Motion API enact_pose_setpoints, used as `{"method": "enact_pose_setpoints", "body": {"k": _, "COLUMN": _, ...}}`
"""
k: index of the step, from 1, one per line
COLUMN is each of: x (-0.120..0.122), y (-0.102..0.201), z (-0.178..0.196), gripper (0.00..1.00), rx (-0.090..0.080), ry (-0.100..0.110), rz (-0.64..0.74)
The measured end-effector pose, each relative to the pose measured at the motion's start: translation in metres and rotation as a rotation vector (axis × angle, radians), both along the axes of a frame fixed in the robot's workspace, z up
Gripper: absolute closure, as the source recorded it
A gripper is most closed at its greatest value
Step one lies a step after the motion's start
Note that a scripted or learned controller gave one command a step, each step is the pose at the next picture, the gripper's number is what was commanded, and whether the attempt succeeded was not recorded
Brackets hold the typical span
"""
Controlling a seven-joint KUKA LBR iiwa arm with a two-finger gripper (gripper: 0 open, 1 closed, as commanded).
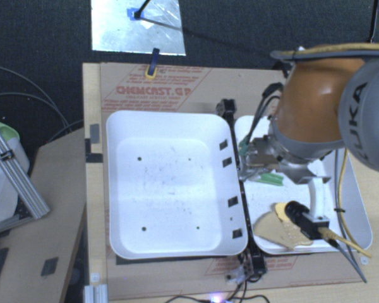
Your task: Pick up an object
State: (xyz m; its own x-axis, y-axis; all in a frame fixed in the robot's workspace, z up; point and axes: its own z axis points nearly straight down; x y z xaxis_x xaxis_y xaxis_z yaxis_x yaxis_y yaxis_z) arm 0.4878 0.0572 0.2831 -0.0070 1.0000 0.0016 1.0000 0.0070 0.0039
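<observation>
Grey arm (376, 87), broad orange band (312, 100), partial black lettering (359, 115), thin dark cables (263, 109), seemingly wrist-routed

Dark carpet (38, 30) under a shiny metal sheet (114, 21), beside a tan bench (57, 188).

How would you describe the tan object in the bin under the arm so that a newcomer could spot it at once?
Start at the white bin under the arm, on the view's right. In its near corner, by the other bin, lies a flat tan piece. It is beige and ragged-edged, unlike the slim green stick farther back.
</observation>
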Motion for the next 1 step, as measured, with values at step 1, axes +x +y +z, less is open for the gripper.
{"method": "enact_pose_setpoints", "body": {"k": 1, "x": 0.0003, "y": 0.0236, "z": 0.1266, "gripper": 1.0, "rx": 0.003, "ry": -0.013, "rz": 0.0}}
